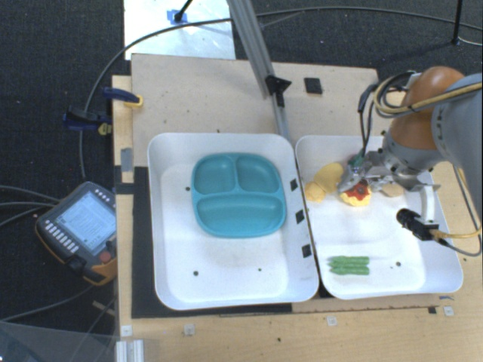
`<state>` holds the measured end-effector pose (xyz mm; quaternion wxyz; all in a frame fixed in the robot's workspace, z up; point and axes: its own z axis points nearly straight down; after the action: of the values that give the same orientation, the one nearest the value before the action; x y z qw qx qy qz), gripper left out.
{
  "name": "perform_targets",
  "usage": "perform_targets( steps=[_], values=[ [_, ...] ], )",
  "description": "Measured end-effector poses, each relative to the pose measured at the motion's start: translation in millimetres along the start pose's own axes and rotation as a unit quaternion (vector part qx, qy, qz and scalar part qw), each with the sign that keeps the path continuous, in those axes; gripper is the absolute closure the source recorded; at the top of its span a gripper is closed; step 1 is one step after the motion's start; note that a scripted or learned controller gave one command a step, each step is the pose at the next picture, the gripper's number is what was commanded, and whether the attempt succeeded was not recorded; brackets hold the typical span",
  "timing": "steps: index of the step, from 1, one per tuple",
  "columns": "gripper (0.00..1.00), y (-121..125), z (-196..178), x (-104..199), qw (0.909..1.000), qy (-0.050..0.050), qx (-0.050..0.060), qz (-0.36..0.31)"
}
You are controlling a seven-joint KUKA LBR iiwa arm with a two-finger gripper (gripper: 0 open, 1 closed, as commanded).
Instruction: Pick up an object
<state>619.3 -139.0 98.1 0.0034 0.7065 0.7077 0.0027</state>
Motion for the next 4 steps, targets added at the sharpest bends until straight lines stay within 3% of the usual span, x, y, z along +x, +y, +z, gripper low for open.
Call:
perform_targets(
  steps=[3, 4],
  values=[
    [1.00, 3, -126, 8, 1.0000, 0.000, 0.002, -0.002],
    [1.00, -17, -136, 63, 1.0000, 0.001, 0.004, -0.004]
  ],
)
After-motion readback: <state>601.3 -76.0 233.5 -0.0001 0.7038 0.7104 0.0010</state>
